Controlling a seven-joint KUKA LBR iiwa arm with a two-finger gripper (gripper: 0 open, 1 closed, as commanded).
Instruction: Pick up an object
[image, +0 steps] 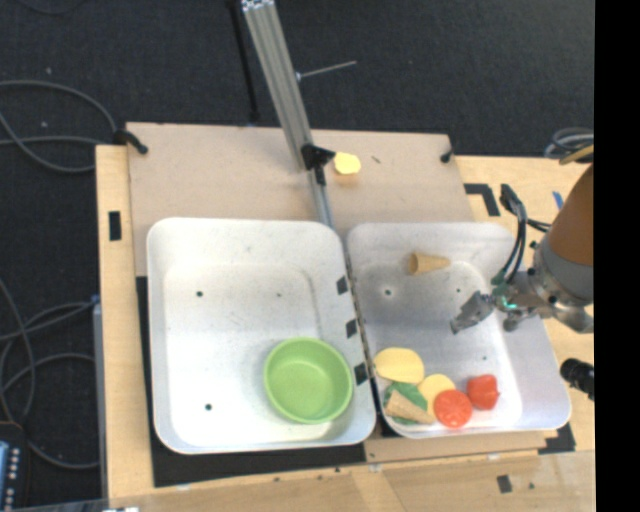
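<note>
gripper (478, 312): grip state unclear, over right bin (400, 250) | toys (440, 392) crowd its near edge

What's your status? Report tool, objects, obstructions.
Tool over right bin, nothing between its fingers. Objects clustered at near edge: two red pieces, yellow pieces; cone apart. Green bowl in left bin. Path unobstructed.

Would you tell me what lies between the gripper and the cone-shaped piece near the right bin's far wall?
Bare white bin floor separates the gripper from the cone in the camera view.
</note>
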